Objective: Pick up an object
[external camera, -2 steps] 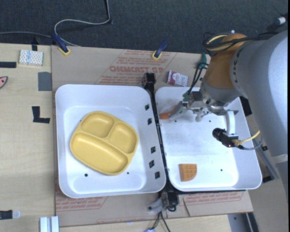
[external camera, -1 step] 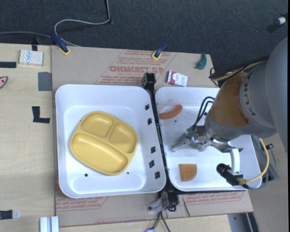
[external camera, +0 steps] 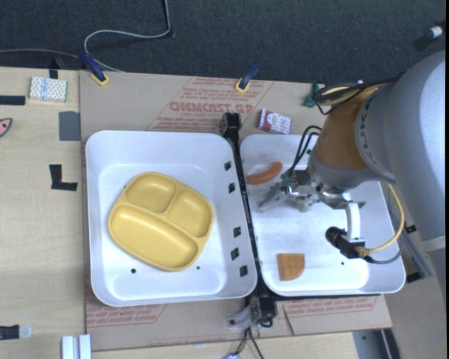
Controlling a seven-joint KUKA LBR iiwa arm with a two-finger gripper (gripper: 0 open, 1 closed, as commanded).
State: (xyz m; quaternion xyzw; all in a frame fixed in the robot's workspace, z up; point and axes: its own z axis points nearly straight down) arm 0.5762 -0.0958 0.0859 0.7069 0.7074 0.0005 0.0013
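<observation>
Gripper (external camera: 273, 194) low in the right bin (external camera: 374, 279), just beside the sausage (external camera: 264, 173).

To take the sausage cleanly, the fingers should straddle it across its short width and settle low before closing; a grip along its length would likely slip. The arm (external camera: 352, 144) reaches in from the right, wrist bent down toward the bin's left wall. The fingers seem parted with nothing between them, though glare blurs them. A tan cracker (external camera: 290, 265) lies near the front wall; a yellow divided plate (external camera: 161, 219) sits in the left bin (external camera: 97, 223).
</observation>
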